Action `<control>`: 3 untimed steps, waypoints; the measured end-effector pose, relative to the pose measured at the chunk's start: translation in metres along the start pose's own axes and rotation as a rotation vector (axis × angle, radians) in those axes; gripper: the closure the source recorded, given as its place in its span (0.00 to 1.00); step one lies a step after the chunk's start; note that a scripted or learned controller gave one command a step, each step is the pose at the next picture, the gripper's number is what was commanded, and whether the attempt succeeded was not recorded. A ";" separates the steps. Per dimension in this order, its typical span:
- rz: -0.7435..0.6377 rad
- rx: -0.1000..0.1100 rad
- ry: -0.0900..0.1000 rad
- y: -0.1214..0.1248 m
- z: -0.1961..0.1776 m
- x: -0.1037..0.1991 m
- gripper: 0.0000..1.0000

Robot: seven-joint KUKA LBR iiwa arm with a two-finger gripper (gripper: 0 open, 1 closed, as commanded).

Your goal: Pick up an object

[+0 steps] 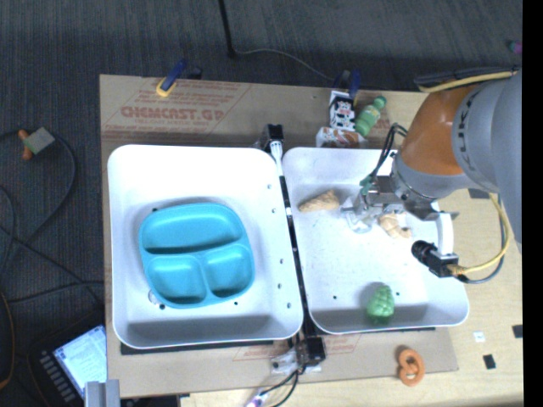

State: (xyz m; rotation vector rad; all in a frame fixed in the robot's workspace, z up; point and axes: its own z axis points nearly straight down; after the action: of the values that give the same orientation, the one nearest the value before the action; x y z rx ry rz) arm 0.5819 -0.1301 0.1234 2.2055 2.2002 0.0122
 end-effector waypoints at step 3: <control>-0.003 0.025 0.013 -0.073 -0.117 0.094 1.00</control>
State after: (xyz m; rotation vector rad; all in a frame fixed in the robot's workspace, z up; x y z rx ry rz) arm 0.5062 -0.0340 0.2371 2.2211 2.2223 -0.0015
